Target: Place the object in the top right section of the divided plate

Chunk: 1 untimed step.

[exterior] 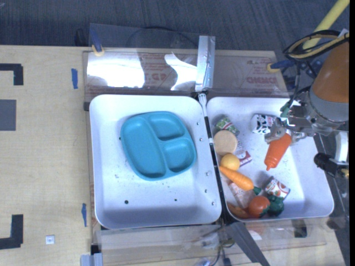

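Gripping the carrot (277, 151) by its top end, gripper (284, 131) could drop it swinging toward the plate (158, 144).

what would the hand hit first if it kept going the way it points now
Probably bare floor of the right bin. The hand points down and left with an orange carrot-shaped toy hanging at its tip, which would land first. Depth is hard to judge from above.
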Each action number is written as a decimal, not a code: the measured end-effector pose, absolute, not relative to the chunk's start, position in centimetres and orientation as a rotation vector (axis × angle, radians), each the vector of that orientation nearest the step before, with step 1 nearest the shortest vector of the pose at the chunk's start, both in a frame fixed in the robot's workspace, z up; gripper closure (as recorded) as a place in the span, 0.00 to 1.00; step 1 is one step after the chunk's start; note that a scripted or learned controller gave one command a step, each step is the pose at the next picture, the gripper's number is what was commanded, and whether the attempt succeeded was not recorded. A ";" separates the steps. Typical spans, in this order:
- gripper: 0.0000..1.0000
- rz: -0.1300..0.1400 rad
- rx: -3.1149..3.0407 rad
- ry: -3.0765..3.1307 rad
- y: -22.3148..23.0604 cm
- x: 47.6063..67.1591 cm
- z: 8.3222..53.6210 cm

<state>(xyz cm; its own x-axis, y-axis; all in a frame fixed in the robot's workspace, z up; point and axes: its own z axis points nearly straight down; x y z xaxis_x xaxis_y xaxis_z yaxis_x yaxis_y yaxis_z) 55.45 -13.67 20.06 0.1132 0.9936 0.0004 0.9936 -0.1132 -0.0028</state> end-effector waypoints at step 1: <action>1.00 0.004 -1.978 -2.433 -9.9 52.6 10.5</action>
